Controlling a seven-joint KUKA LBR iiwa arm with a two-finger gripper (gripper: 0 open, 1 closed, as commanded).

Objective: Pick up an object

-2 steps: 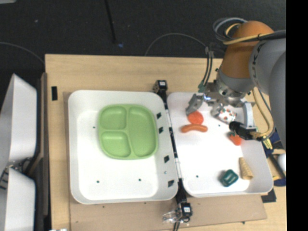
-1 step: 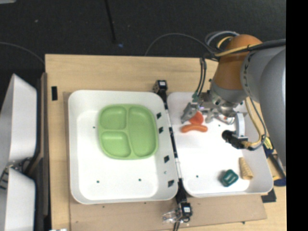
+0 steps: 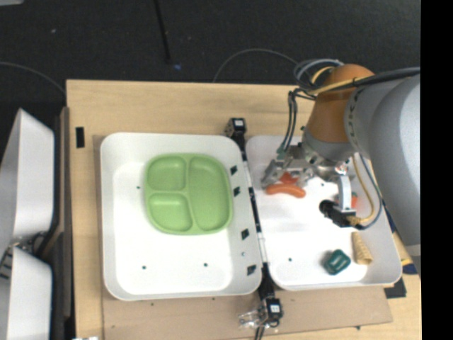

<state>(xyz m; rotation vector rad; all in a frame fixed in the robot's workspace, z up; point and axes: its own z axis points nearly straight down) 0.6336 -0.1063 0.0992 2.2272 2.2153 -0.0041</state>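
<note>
While the fingers (image 3: 283,174) hang low in the right bin (image 3: 304,271), their opening impossible to tell, the orange object (image 3: 287,188) lies just beneath them, so the grasp looks underway and calls for closing, then lifting.

Gripper (image 3: 278,174) is down in the right bin (image 3: 304,275), right at an orange carrot-looking thing (image 3: 287,188) — green block (image 3: 337,261) and a tan cone (image 3: 362,247) nearby. Left bin (image 3: 120,261) has a green divided plate (image 3: 189,193).
</note>
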